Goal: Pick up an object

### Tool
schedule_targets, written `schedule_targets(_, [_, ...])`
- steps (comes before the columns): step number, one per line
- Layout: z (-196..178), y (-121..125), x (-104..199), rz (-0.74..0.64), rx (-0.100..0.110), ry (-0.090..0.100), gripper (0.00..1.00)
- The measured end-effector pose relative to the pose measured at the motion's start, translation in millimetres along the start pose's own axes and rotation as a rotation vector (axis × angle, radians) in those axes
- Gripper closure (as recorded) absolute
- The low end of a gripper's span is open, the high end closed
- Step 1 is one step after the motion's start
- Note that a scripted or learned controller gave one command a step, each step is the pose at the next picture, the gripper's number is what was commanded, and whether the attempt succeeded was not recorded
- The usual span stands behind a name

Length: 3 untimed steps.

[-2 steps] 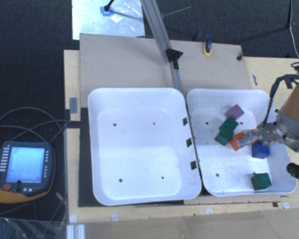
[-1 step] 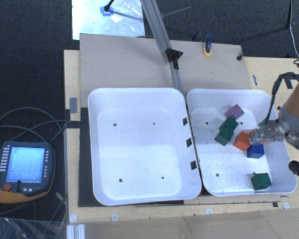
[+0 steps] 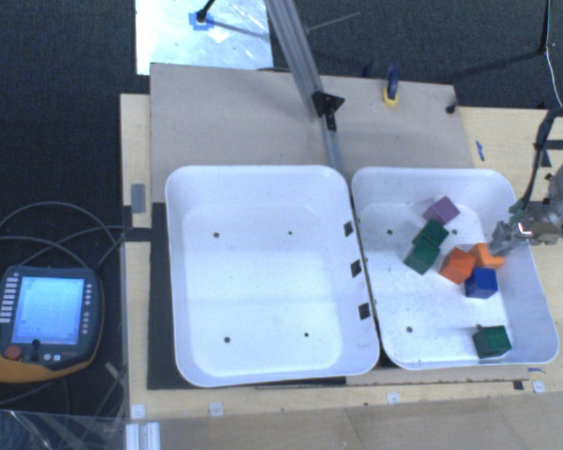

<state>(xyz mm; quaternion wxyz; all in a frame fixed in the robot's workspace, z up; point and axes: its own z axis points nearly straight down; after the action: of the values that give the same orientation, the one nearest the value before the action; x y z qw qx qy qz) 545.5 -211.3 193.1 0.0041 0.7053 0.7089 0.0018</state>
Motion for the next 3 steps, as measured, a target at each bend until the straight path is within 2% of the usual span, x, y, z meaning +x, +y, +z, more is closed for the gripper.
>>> schedule_targets(1, [-65.0, 2.1, -2.6, 0.000, -0.001, -0.001, 1.00])
schedule_targets(2, [-110.3, 4.1, -3.2, 0.000, 0.001, 0.000, 1.00])
schedule_targets(3, [-110.4, 2.3, 54.1, -0.005, 0.005, 0.004, 1.00])
